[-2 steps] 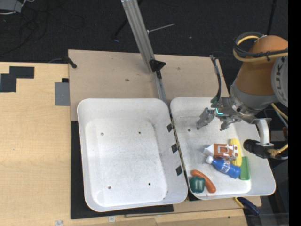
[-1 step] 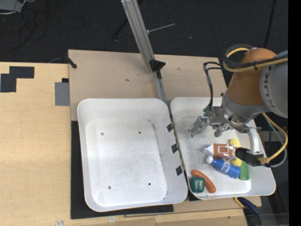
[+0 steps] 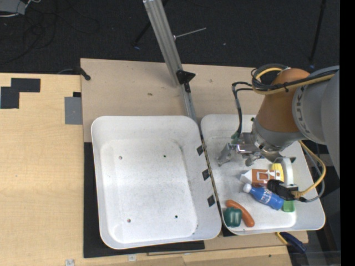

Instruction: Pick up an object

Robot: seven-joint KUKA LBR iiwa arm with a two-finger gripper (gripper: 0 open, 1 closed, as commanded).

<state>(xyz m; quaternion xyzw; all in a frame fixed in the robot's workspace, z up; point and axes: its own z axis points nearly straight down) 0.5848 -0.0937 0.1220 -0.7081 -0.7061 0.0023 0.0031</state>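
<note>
My gripper [image 3: 237, 155] hangs low over the upper middle of the right bin [image 3: 219, 127], under the orange band of the arm. Its two grey fingers are spread apart, so it is open, and only bare bin floor shows between them. Just below and right of it lies a white and orange bottle [image 3: 259, 176] beside a yellow piece [image 3: 288, 173]. A blue bottle [image 3: 265, 197] with a green cap [image 3: 288, 206] lies further toward the front. An orange stick [image 3: 243, 213] and a dark green block [image 3: 232, 218] rest at the bin's front left corner.
The left bin [image 3: 105, 148] stands beside the right one, with black clips [image 3: 205, 174] along the shared wall. A slanted aluminium rail [image 3: 166, 43] rises behind the bins. Cables [image 3: 310, 176] loop off the arm over the right bin's right side.
</note>
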